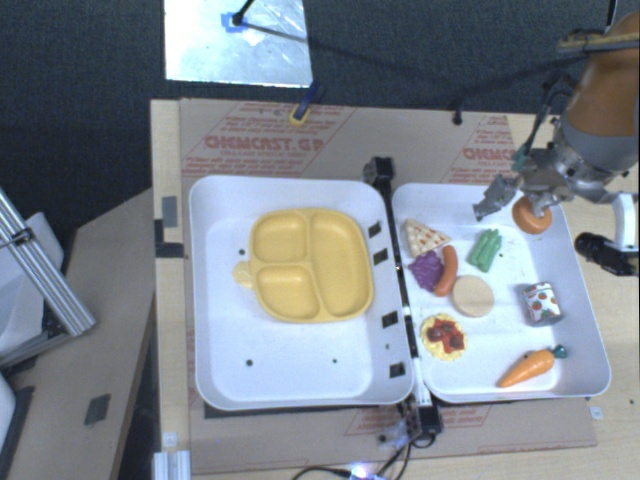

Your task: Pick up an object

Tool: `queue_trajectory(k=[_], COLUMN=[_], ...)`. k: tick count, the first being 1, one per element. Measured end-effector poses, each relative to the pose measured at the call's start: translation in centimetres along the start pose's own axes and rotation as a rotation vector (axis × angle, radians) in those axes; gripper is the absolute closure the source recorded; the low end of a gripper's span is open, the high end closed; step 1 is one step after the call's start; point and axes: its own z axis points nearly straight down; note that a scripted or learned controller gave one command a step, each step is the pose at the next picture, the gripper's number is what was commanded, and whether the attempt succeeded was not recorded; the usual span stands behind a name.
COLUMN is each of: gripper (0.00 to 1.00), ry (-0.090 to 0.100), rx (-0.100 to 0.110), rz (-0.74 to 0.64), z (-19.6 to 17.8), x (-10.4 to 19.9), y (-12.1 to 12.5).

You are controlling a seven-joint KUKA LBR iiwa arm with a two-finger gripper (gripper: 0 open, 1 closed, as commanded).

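Orange round piece (532, 217) sits pinched in the tool (528, 208) (over the right bin (590, 368)).

My bench (120, 268): pale tan top, lower left to right of frame. On it, centre frame, a brown cardboard sheet (260, 133) with red print. On the sheet, two white bins side by side, touching along a black clipped seam mid-frame. Left bin (215, 368) bears a yellow tray. Right bin (585, 353) bears small toy foods. A yellow clip (299, 115) sits at the sheet's top edge, above the left bin. A small grey tag (98, 409) lies on the bench at lower left. An aluminium rail (35, 268) lies slantwise at far left. Beyond the bench, upper left, a shiny metal plate (237, 28) rests on dark carpet (70, 78).
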Motion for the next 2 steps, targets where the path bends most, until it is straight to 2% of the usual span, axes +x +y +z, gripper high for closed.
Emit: queue_trajectory(k=[1,2], gripper=[0.0,0.0], ry=[-0.002,-0.001], rx=[-0.011,-0.007], rz=[-0.002,0.001], z=[-0.6,5.5], x=[0.0,-0.6], y=[0.2,0.4])
